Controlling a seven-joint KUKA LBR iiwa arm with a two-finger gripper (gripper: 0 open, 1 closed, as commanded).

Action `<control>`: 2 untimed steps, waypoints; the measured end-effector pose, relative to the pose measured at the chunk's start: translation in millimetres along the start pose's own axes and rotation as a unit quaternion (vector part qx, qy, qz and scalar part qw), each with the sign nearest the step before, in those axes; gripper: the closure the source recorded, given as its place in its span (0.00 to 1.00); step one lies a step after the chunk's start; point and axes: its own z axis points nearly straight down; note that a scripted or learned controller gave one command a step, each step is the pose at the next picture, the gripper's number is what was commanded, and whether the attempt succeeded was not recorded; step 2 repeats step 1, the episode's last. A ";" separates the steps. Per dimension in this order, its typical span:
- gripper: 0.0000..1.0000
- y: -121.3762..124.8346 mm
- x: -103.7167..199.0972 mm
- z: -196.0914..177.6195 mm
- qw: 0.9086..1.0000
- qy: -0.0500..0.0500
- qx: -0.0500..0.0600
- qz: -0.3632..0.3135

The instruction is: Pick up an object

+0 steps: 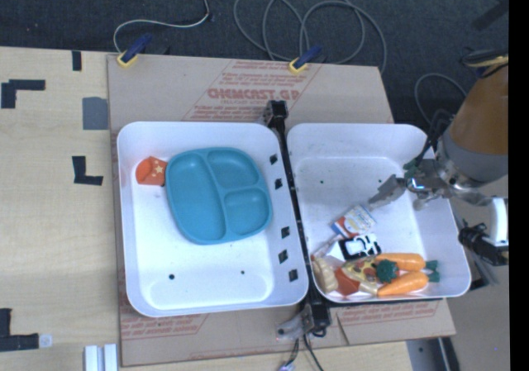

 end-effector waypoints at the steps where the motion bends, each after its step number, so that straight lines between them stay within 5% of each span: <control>1: 0.00 18.4 73.0 98.4 1.000 -0.001 -0.004 0.000; 2: 0.00 18.4 73.0 98.4 1.000 -0.001 -0.004 0.000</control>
